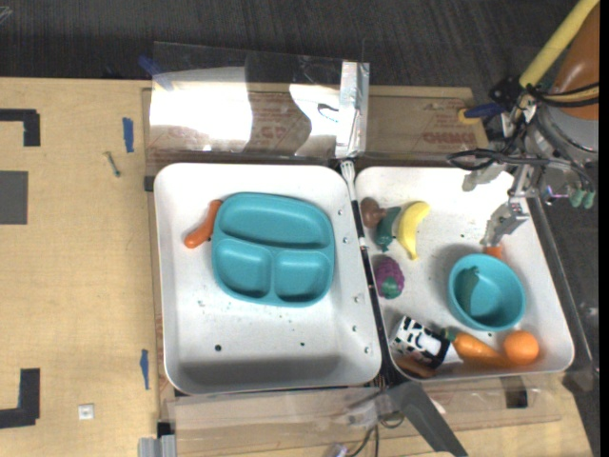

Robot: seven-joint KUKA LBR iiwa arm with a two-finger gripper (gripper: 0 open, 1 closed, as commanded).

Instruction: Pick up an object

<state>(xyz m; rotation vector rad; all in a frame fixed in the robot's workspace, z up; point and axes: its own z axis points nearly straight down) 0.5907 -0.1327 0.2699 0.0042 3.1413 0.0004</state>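
Tool (499, 228) hangs low over the right bin (559, 298), just above the far rim of the teal bowl (487, 292). Its metal fingers point down; a small orange bit shows at their tips, but whether it is gripped, and how far the fingers are spread, cannot be told.

Landmark: teal bowl. It sits right of centre in the right bin, upright, round, smooth inside. Bare white floor lies beyond the bowl toward the far wall and to its left, the widest open patch in this bin. The bin's right wall runs near the bowl.

On the near side of the bowl, touching or almost so: an orange carrot (477, 348) and a round orange fruit (521, 347), tight to the near wall. Left of those, a black-and-white toy (420, 340). Left of the bowl, a purple fruit (388, 276); beyond that, a yellow banana (411, 227) beside a green-and-brown piece (381, 224), hard against the divider.

Left bin (181, 284), well left of the bowl: a teal divided plate (273, 247), an orange piece (201, 228) at its left edge. The worktop (67, 255) lies further left.
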